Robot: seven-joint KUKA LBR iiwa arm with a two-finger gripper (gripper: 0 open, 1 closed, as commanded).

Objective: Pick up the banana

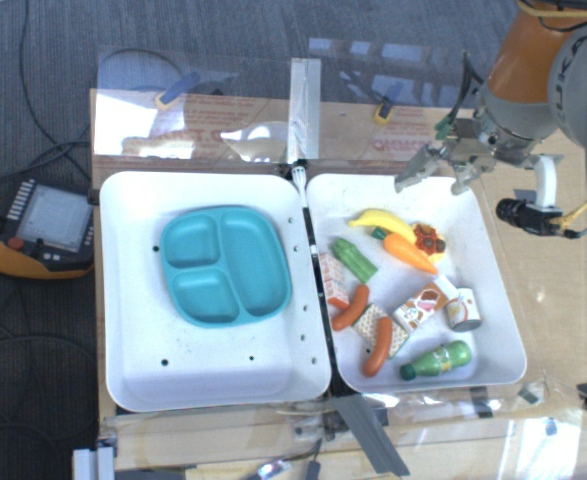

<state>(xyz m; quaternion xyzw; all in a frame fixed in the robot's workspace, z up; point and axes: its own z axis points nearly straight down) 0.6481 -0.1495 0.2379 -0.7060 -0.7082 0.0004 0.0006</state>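
While claw (439, 171) hangs spread over bin's far rim, banana (382, 222) lies near, uncrowded.

This is a robotics lab or test cell, not a home. A wooden counter (553, 298) carries two shallow white bins (123, 368) set side by side, one holding a teal divided tray (223, 265), the other a jumble of toy food (398, 288). An orange-banded industrial arm (538, 53) reaches in. Cables (33, 108) trail over grey carpet (33, 28), where an orange control pendant (38, 230) lies. Clear sheeting (233, 118) is taped behind the bins.
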